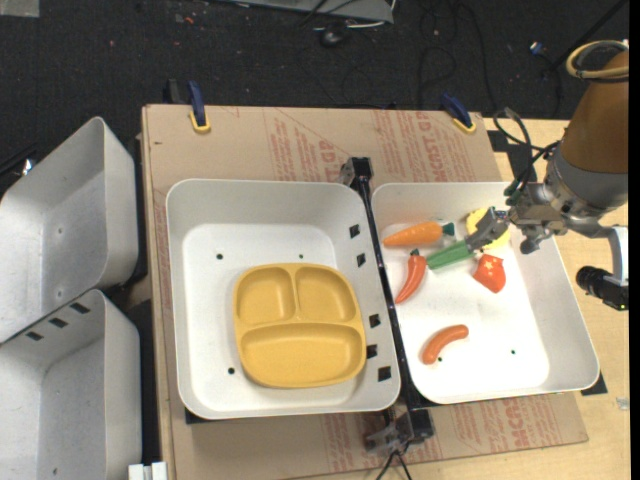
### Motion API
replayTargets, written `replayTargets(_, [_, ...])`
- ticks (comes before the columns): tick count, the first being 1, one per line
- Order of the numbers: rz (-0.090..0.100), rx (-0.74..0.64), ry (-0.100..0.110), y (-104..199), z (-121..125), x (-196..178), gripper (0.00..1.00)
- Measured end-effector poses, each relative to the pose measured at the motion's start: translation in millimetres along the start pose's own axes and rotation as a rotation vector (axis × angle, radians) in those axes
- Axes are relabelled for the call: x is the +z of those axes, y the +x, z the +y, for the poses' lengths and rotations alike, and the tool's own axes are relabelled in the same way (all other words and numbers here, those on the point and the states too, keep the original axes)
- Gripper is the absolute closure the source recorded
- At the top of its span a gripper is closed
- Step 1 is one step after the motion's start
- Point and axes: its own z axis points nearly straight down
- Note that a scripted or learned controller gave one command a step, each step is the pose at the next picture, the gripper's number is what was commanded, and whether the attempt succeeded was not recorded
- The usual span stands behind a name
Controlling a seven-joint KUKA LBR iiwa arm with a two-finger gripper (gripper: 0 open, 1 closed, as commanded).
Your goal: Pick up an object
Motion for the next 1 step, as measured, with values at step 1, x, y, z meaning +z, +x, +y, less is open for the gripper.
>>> replayTargets(1, [-0.002, -0.003, -0.012, 0.4, 2.7, -6.9, 0.00])
